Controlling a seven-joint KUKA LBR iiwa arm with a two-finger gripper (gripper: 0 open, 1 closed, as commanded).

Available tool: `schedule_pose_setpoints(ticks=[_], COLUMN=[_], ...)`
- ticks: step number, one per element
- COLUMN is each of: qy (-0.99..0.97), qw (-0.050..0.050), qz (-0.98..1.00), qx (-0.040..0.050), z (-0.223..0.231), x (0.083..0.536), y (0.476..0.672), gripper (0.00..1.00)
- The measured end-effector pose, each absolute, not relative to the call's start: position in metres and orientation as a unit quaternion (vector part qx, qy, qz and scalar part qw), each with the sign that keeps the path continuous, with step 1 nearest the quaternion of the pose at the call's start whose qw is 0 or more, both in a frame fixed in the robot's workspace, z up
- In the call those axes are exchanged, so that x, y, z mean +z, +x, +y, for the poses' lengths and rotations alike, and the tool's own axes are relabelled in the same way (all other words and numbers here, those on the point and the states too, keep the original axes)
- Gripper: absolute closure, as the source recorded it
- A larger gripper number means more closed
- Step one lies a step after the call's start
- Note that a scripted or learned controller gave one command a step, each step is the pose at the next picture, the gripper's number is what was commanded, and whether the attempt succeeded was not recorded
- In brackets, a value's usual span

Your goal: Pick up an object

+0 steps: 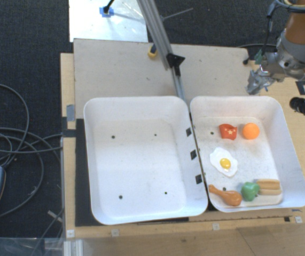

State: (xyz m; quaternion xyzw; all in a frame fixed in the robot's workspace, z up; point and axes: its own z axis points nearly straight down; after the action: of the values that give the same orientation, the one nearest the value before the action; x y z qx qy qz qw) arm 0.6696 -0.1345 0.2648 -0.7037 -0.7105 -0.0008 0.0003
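1. Camera view puts the hand (259, 82) at the upper right, hanging over the table (115, 68) just beyond the far rim of the right bin (294, 159).
2. Whether it is spread or clenched cannot be told from this angle; nothing shows in its grasp, and it touches none of the toys.
3. Nearest to the hand, below it and inside the right bin, lie a red piece (227, 132) and an orange ball (251, 131), side by side but apart.
4. Further below the hand, a fried egg toy (224, 162) lies near the bin's middle.
5. Along the bin's near wall, furthest from the hand, lie a chicken drumstick (225, 195), a green piece (250, 190) and a hot dog (268, 186), the green piece touching the hot dog.
6. To the lower left of the hand sits the left bin (96, 153), its edge meeting the right bin's.
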Motion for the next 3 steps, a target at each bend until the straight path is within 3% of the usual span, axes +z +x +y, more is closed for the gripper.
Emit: schedule_pose_setpoints(ticks=[3], qy=[-0.703], qw=[0.002], qz=[-0.711], qx=[0.0002], z=[0.015], x=[0.242], y=[0.611], gripper=[1.00])
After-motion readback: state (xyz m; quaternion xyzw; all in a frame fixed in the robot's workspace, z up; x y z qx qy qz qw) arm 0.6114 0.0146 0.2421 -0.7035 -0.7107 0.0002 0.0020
